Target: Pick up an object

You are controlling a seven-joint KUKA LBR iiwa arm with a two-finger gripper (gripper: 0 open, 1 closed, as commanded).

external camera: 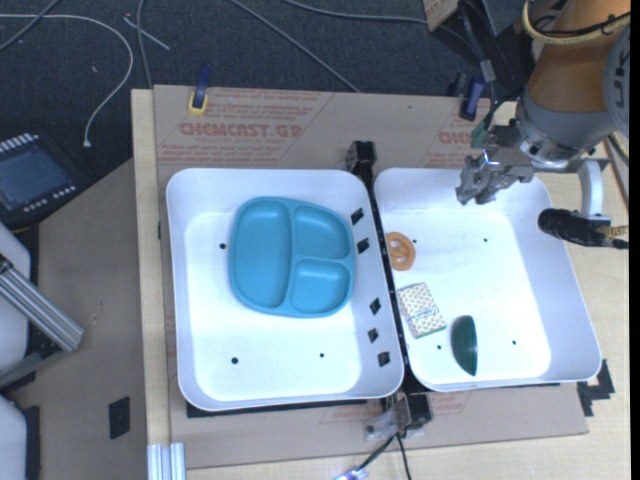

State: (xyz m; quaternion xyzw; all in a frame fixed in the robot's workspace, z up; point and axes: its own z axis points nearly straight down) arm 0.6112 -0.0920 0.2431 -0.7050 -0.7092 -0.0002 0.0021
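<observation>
Our claw (481,190) hovers at the right bin's (560,298) far edge; its opening we cannot tell. We should descend squarely over the pretzel (400,251).

Blue plate (290,258); tan pretzel (400,251); checkered packet (421,309); dark green object (464,343).

Count of what sits on the bench

Two white bins: the left bin (190,298) holds one blue divided plate (292,256); the right bin (560,298) holds three loose things, namely one brown pretzel (400,251), one small patterned packet (421,309) and one dark green object (464,342). One gripper (478,190) hangs above the right bin's far edge.
</observation>
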